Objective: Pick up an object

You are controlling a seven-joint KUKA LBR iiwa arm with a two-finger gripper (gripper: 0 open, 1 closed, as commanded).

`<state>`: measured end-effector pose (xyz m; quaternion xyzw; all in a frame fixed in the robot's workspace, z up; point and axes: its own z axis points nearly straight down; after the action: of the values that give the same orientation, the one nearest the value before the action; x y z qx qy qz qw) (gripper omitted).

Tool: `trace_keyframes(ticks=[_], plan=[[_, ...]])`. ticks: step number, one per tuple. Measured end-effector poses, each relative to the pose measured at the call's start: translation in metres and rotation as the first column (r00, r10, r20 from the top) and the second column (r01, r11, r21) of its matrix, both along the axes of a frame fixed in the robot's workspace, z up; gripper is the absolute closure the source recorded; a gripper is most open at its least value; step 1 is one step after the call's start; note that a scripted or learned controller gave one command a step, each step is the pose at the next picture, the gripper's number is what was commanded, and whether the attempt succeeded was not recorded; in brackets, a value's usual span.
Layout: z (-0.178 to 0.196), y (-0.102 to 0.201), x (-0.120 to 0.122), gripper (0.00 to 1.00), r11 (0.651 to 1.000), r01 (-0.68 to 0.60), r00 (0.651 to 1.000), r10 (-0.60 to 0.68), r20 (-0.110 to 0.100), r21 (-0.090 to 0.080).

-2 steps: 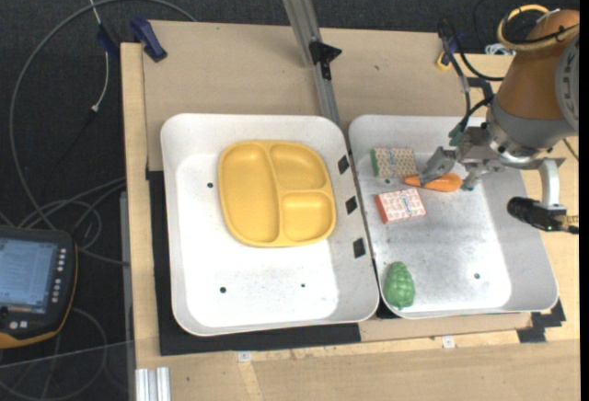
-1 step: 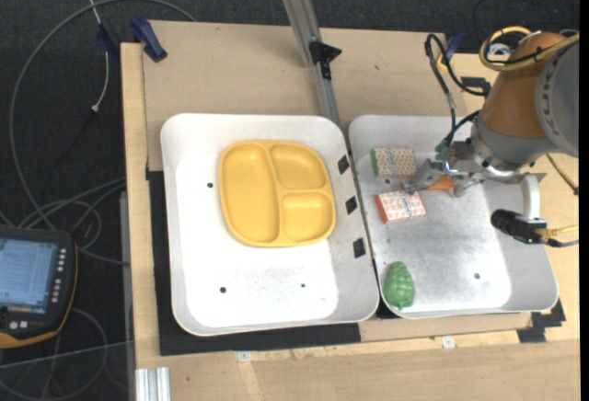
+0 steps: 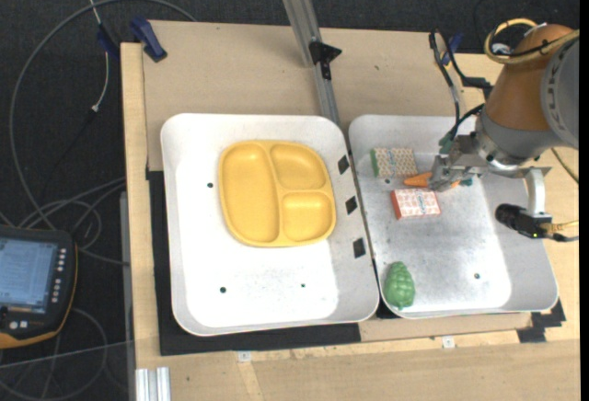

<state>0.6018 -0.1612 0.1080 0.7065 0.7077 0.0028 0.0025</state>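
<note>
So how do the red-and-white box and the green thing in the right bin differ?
The box is flat, rectangular and red and white; the green thing is rounded, lumpy and one colour. The box lies mid-bin just below the end effector; the green thing sits far from it at the near-left corner. Both rest loose on the right bin.

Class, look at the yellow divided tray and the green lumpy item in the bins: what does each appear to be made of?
Yellow divided tray: probably moulded plastic, smooth, slightly glossy, with rounded compartment edges and uniform colour. Green lumpy item: possibly plastic or rubber toy food, with a bumpy matte surface; too small to be sure.
</note>
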Motion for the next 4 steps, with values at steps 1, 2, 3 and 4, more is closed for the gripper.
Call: trace_keyframes(ticks=[1,2,3,4], plan=[[0.065,0.000,0.005,1.00,1.000,0.000,1.000,0.000,0.001,-0.003],[0.120,0.000,0.006,1.00,1.000,0.000,1.000,0.000,0.001,-0.002],[0.119,0.000,0.007,1.00,1.000,0.000,1.000,0.000,-0.005,-0.002],[0.129,0.049,0.004,1.00,1.000,-0.004,1.000,0.004,-0.008,0.003]])
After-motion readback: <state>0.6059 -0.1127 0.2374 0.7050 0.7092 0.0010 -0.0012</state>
